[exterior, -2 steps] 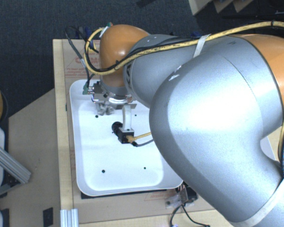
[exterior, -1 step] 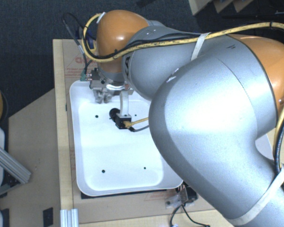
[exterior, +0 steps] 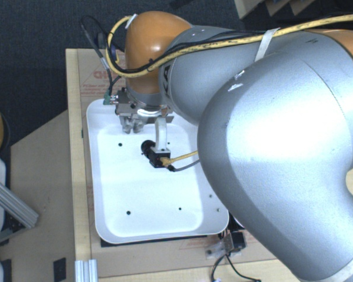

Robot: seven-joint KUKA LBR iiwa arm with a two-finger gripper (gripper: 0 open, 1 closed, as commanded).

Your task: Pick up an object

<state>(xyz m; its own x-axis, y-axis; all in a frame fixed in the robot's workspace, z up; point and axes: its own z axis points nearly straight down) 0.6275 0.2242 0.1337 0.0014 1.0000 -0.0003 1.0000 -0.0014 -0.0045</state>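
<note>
Item 1, left: tan bench [exterior: 77, 157], its near-left corner in view, with dark floor beyond its left and far edges.

Item 2, centre-left: shallow white bin [exterior: 147, 225] on the bench, rounded corners, with a few small dark dots on its floor.

Item 3, far end of the bin: gripper [exterior: 131, 124], pointing down, low over the bin's far-left part. How wide it stands cannot be told.

Item 4, above the gripper: orange band [exterior: 150, 40] at the wrist.

Item 5, right: grey arm [exterior: 270, 151], large in view and covering the bin's right side.

Item 6: the object to pick. Its place cannot be told.
</note>
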